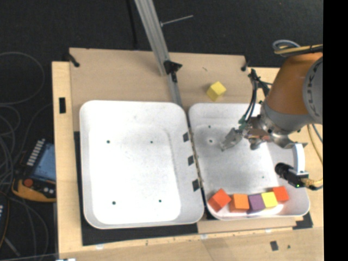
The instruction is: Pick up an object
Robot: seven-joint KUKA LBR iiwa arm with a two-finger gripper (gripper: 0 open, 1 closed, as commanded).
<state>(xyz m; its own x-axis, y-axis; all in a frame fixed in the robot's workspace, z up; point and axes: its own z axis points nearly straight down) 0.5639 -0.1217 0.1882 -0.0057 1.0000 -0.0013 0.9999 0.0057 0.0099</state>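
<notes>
Arm: it reached in from the right, orange band above the wrist, wrist bent down over the right bin (217, 118).
Pincer (230, 138): it hung over the bin's upper middle, pointing left; whether released or clenched could not be told, and no block showed in it.
Blocks: a row lay along the bin's near wall, well below the pincer: red block (219, 199), orange block (240, 201), purple block (255, 202), yellow block (269, 200), and another red one at the right end (280, 193).
Open room: bare bin floor lay under and left of the pincer, up to the wall shared with the left bin (130, 162).
Around: a yellow cube (216, 90) sat on the bench (119, 75) above the pincer, outside the bin; a slanted metal rail (155, 31) stood up and left of it.
</notes>
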